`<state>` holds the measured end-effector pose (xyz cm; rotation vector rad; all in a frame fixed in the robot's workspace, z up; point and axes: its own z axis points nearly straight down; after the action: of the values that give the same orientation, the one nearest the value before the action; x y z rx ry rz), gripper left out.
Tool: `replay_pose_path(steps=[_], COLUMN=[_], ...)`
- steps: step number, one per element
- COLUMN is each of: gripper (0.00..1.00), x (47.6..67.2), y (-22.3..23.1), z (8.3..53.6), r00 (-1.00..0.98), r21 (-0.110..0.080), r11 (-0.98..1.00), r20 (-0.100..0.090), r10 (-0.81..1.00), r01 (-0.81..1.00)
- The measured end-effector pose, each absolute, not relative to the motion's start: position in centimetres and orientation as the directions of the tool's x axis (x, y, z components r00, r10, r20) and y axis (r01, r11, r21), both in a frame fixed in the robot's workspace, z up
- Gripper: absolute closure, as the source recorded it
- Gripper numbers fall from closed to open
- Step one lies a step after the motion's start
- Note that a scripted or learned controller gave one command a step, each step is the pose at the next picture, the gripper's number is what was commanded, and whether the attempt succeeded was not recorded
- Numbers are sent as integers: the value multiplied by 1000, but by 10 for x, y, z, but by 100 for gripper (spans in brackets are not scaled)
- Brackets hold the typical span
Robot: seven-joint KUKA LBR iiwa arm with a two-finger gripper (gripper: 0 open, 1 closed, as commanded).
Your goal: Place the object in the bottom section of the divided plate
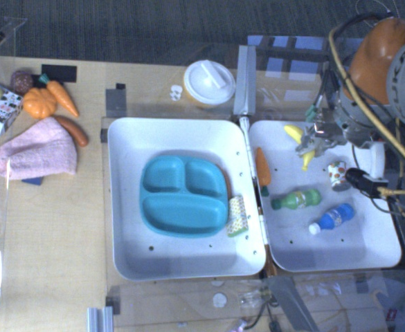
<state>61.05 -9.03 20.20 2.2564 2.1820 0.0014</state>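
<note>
Blue plastic, moulded in three wells: the divided plate (185, 194) lies near the centre of the left bin (126, 254), its long bottom section toward six o'clock and bare. A pale patterned sponge (237, 215) rests at the plate's three o'clock, touching its rim.

Camera view, right bin (382, 254): an orange carrot (262, 167) along the wall at nine o'clock; a green bottle (297, 200) near centre; a blue bottle (332, 218) at five o'clock of it; a small spotted item (337, 173) at three o'clock. The yellow banana (300, 144) lies toward twelve o'clock.

The gripper (318, 134) sits low directly over the banana's right side; whether its fingers are spread or closed on the fruit cannot be told from this slant.

Step judged in hand: the pick, with the banana as likely target, not yet lifted. The next move calls for a confirmed grasp, a lift clear of the bin wall, and travel toward nine o'clock to the plate's bottom section.
</note>
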Motion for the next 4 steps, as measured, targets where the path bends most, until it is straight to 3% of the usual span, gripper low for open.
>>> replay_pose_path(steps=[1, 2, 3, 4], gripper=[100, 100, 0, 100], x=[670, 615, 615, 616], y=[-36, 45, 45, 46], z=[185, 185, 185, 196], r00=[-149, -194, -193, -197], r21=[5, 4, 4, 8], r11=[149, 194, 193, 197], r20=[-2, 0, 0, 0], r10=[989, 981, 981, 980], r01=[989, 981, 981, 980])
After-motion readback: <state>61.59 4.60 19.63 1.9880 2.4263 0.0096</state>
